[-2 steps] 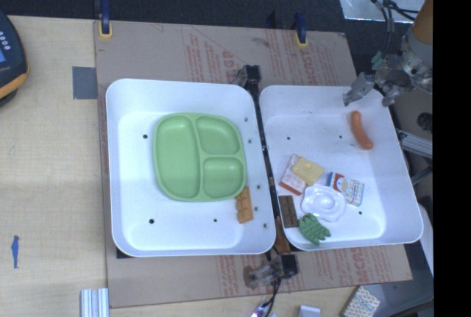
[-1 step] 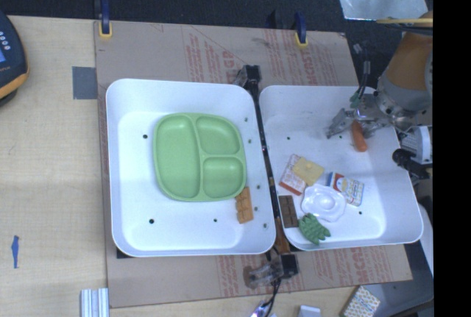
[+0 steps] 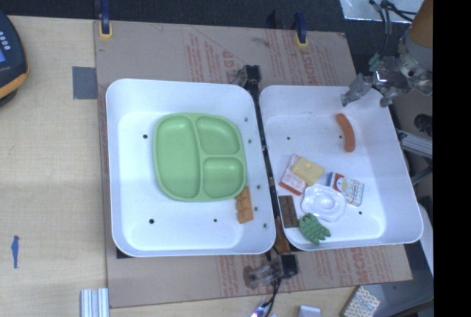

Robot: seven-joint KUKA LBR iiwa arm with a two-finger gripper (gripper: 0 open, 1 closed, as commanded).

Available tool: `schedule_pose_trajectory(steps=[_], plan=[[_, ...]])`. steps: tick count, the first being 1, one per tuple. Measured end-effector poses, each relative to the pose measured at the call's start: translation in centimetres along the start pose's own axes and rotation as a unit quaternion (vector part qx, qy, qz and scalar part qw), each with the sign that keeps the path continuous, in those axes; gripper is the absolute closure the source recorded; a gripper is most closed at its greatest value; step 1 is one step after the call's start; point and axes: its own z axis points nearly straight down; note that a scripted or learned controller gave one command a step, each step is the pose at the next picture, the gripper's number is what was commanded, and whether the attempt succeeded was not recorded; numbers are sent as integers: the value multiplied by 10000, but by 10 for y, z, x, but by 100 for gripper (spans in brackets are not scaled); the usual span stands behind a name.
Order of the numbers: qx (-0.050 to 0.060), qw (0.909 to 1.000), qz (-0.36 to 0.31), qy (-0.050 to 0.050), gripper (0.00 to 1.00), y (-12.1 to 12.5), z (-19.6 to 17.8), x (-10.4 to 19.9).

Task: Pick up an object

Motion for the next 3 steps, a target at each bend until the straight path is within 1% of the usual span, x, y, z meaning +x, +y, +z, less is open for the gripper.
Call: schedule_pose_trajectory(steps=[1, 2, 3], plan=[[86, 10000, 2, 19, 0, -14, 96, 4], [49, 10000, -10, 4, 100, -11, 79, 2], [9, 10000, -32, 19, 100, -20, -4, 83]])
